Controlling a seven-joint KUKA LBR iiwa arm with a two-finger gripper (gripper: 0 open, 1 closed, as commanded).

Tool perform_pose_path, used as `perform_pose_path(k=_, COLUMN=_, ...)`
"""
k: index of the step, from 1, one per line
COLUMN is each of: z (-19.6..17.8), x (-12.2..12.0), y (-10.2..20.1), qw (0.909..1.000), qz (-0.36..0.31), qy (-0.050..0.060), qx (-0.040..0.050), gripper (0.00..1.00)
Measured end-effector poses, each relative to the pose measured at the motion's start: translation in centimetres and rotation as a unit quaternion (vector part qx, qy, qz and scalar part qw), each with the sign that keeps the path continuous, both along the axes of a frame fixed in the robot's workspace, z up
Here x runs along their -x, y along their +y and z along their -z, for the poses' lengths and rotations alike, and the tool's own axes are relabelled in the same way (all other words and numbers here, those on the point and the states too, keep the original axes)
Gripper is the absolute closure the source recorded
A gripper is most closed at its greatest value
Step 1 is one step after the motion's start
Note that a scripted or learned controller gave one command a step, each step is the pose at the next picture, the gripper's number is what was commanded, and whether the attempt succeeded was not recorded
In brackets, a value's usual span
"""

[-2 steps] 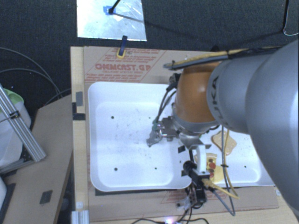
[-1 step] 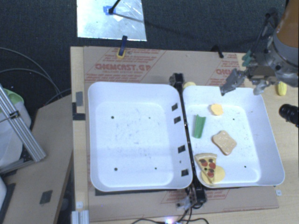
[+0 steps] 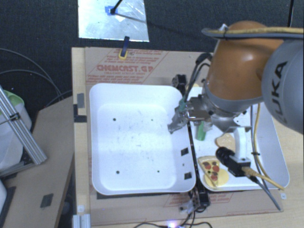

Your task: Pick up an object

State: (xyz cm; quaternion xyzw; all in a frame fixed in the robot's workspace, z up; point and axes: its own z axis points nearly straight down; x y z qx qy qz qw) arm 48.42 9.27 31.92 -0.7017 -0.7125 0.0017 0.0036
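While the grey and orange arm [image 3: 237, 70] reaches in from the right and covers much of the right bin [image 3: 278, 160], a pizza-slice toy [image 3: 212, 170] and a tan piece [image 3: 224, 139] lie near that bin's left side. Both bins sit on printed cardboard [image 3: 126, 63] on a wooden bench [image 3: 52, 127], with dark floor and a silvery sheet [image 3: 113, 13] beyond. The gripper [image 3: 176, 120] hangs over the left bin's [image 3: 133, 141] right rim; whether it is open or closed cannot be told. A green stick [image 3: 200, 132] lies in the right bin beside the dividing rim, half under the wrist, its long axis pointing roughly away from the camera.
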Motion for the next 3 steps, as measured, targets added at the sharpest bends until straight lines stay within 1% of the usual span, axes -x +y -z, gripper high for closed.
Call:
perform_pose_path(k=1, z=-1.6, x=-0.4, y=-0.7, qw=1.0000, qz=0.004, qy=-0.006, qx=0.0007, gripper=1.00)
perform_pose_path(k=2, z=-13.9, x=-0.3, y=-8.6, qw=0.9999, qz=0.011, qy=-0.013, qx=0.0015, gripper=1.00)
perform_pose_path(k=3, z=-12.4, x=-0.3, y=-4.4, qw=1.0000, qz=0.004, qy=-0.005, qx=0.0006, gripper=1.00)
